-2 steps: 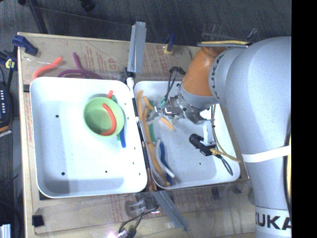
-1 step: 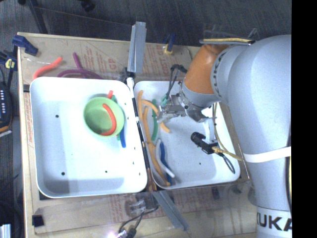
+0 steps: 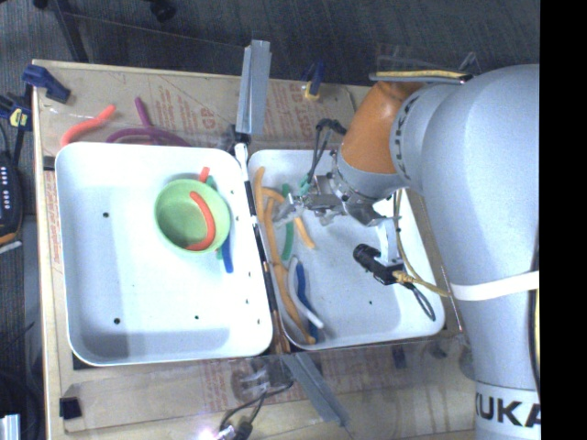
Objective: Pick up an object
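Observation:
My gripper (image 3: 298, 206) is low in the right bin (image 3: 413, 314), near its upper left part. It sits over a cluster of thin strips: an orange one (image 3: 264, 202), a green one (image 3: 288, 239) and a tan one (image 3: 304, 235). The metal of the gripper hides whatever lies directly under it. Further down the bin's left side are a blue strip (image 3: 296, 282), a white strip (image 3: 310, 316) and another orange strip (image 3: 292, 321).
The left bin (image 3: 110, 319) holds a green bowl (image 3: 183, 214) with a red-orange strip (image 3: 213, 218) curled on it and a blue piece (image 3: 227, 259) beside it. Orange (image 3: 87, 125) and purple (image 3: 147, 136) strips lie on the bench behind that bin. The arm covers the right bin's right side.

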`<state>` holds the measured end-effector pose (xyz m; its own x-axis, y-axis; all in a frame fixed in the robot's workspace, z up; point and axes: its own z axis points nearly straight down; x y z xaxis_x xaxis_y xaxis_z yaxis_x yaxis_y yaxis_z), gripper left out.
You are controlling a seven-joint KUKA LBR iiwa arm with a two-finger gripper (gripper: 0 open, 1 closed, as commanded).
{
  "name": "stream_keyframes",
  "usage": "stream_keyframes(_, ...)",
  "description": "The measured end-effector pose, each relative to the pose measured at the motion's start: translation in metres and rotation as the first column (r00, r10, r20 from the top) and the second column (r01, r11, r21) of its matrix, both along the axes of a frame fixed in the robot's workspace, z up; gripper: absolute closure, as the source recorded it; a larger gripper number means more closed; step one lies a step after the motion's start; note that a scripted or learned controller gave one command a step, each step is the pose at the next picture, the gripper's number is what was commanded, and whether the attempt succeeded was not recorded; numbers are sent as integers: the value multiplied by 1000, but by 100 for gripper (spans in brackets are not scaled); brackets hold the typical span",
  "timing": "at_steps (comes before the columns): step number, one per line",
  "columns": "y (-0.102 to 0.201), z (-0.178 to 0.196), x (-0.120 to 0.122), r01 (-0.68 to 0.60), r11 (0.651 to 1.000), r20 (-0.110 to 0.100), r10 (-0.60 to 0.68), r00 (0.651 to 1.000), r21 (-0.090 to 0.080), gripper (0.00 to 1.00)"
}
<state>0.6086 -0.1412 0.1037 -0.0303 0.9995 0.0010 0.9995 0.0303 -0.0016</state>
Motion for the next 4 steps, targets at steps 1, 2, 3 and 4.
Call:
stream_keyframes(1, 0, 10, 0, -2, 1000, -1, 2, 1000, 0, 100)
stream_keyframes(2, 0, 10, 0, -2, 1000, -1, 2, 1000, 0, 0)
stream_keyframes(3, -17, -12, -24, -71, 997, -1, 71, 997, 1, 0)
stream_keyframes(4, -16, -1, -23, -75, 997, -4, 75, 997, 5, 100)
